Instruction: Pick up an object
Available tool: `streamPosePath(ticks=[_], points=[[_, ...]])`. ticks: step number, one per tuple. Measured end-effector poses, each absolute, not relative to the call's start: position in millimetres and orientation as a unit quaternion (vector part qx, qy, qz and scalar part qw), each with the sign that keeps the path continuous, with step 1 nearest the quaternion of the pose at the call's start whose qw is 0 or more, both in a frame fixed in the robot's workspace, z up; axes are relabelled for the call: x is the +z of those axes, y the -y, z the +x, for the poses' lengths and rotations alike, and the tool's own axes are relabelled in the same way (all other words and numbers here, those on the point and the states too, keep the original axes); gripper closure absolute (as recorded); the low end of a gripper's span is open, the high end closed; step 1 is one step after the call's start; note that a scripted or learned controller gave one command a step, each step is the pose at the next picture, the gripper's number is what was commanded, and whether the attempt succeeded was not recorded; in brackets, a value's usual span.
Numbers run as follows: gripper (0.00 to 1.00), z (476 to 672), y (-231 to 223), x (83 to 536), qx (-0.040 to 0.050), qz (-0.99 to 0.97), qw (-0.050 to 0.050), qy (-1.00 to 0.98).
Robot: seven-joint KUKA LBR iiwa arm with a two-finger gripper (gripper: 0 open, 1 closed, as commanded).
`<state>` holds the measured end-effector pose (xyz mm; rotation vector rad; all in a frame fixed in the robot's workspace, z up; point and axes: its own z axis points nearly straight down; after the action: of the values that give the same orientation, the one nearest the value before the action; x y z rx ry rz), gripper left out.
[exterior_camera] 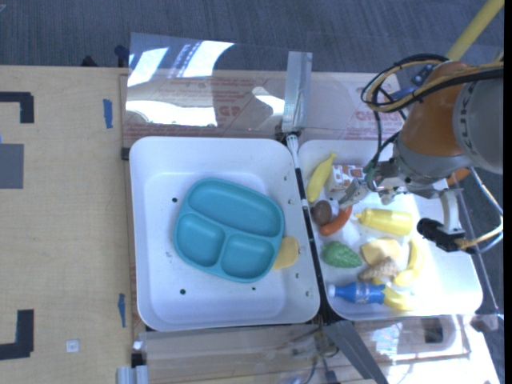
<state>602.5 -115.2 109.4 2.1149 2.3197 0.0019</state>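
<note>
Gripper (pixel 350 189) low over right bin (pixel 468 290) clutter, near banana (pixel 319 176); can't tell fingers' state from my feed. Probably lining up grab.

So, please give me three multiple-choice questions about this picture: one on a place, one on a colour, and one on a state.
1. Where does the divided tray lie?
A. In the left bin
B. In the right bin
C. On the wooden bench outside the bins

2. What colour is the bottle at the near edge of the right bin?
A. Red
B. Blue
C. Black

3. How do the tray's compartments stand?
A. Full of toy food
B. Covered by a lid
C. Bare

Answers:
1 A, the tray rests in the left bin.
2 B, its body is blue with a white cap.
3 C, nothing lies in the three compartments.
</note>
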Motion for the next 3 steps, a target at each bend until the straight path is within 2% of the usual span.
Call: streamPosePath(ticks=[1,2,3], points=[[0.0,651.5,116.6,91.7,-0.0093,0.662,-0.011,-0.75],[1.0,649.8,120.3,98.0,-0.0145,0.662,-0.014,-0.749],[0.0,651.5,118.6,98.2,-0.0121,0.661,-0.012,-0.75]])
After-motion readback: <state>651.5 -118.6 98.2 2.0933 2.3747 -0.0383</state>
